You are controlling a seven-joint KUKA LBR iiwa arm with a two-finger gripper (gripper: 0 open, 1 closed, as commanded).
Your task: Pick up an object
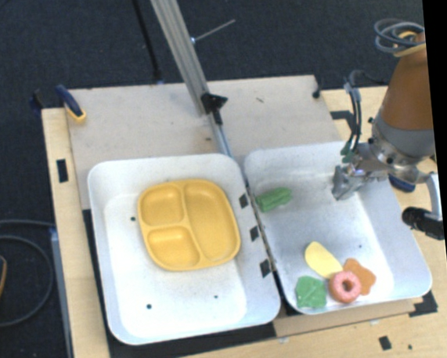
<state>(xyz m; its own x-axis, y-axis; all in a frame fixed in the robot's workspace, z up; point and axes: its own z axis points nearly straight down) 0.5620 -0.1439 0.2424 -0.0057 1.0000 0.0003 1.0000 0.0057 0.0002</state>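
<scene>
Bench [278, 94] | yellow tray [188, 222] left bin | gripper [346, 182] above right bin [385, 222]

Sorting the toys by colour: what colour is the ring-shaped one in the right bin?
Pink; the ring-shaped toy shows best in the camera view.

The arm [406, 94] is at the right edge: a broad, rounded orange band with a grey collar below it. Grey cable loops curl at the far end of the orange part, and a thin dark cable runs down its left side. From the collar a metal-grey wrist leads left to the small grey gripper [344, 185]. A black, rounded fitting sticks out on the near side.
</scene>
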